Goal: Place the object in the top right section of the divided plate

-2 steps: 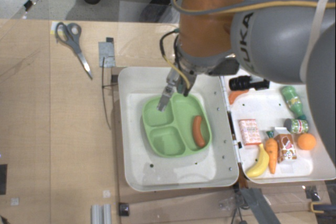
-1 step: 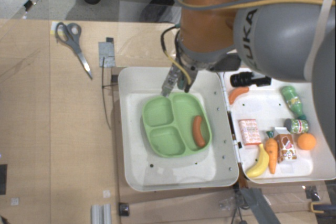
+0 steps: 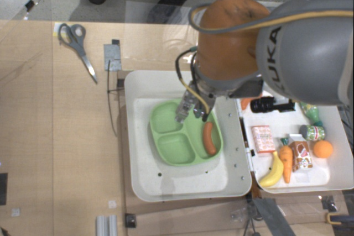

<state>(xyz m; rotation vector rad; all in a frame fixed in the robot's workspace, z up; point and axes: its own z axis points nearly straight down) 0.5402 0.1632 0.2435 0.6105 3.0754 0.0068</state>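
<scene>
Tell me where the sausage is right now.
In the camera view, the sausage lies in the right-hand section of the green divided plate in the left bin, just below and right of the gripper.

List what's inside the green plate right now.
A sausage lies in the plate's right section. The other two sections look bare, though the gripper covers part of the plate's top edge.

The divided plate [image 3: 178, 147] is light green, and the sausage [image 3: 209, 137] at its right edge is reddish orange. Both bins [image 3: 138, 135] are white. At the right bin's front lie a yellow banana [image 3: 272, 171], an orange carrot [image 3: 285, 162] and an orange fruit [image 3: 323, 148].
</scene>
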